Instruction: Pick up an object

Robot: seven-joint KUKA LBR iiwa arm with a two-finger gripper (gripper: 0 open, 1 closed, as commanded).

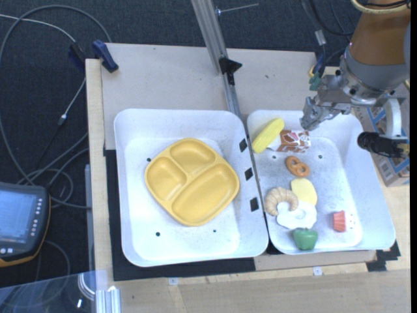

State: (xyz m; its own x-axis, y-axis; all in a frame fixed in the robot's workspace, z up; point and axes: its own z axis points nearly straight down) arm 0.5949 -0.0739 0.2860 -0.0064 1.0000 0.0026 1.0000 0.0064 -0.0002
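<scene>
My gripper [312, 119] hangs over the far edge of the right bin [365, 175], just up and right of a small red and white carton [294, 139]. Nothing shows in its grasp. A yellow corn-like piece [268, 134] lies left of the carton. Below them are a brown pretzel [298, 166], a tan croissant [279, 201] and a pale yellow piece [304, 190]. A white fried egg [294, 218], a green pepper [305, 238] and a small red piece [339, 221] sit near the bin's front edge.
The left bin [130, 194] holds a yellow divided plate [191, 181]. A metal pole [212, 25] slants across the bench toward the gap between the bins. A black fitting [381, 143] juts in at the right bin's right side.
</scene>
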